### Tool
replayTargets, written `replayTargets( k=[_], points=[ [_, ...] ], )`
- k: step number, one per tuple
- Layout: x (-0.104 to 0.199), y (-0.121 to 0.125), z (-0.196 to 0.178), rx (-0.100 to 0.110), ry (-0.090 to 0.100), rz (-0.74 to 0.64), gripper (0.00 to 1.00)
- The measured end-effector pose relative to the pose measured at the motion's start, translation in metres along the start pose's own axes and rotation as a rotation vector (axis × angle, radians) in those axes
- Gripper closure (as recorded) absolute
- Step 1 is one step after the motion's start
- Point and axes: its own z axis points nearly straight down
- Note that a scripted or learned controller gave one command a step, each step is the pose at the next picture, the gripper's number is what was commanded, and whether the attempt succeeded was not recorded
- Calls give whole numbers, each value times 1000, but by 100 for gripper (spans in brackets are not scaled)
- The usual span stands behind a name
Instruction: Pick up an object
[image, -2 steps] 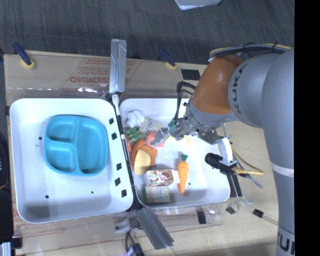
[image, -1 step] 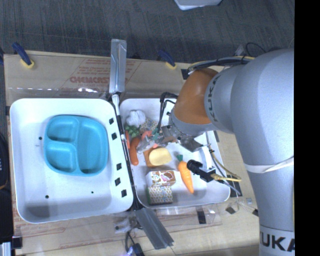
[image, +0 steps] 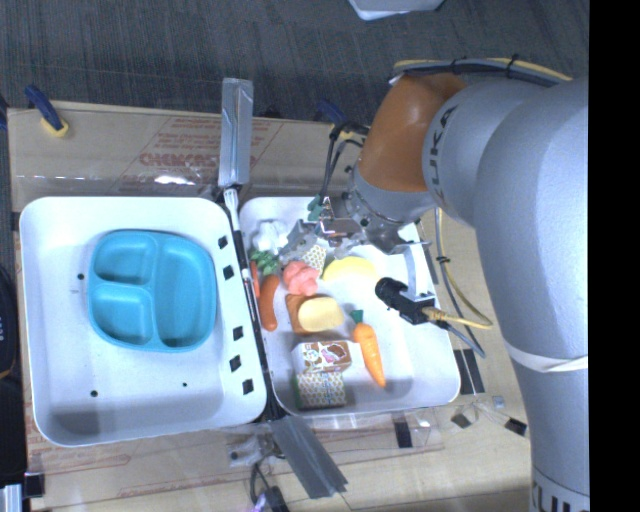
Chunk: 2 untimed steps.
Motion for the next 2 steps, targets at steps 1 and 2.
replayTargets(
  k=[1, 2],
  points=[
    [-25, -13, 101, 1, 1, -166, 0],
    [-25, -13, 92, 3, 1, -170, 100]
  ],
)
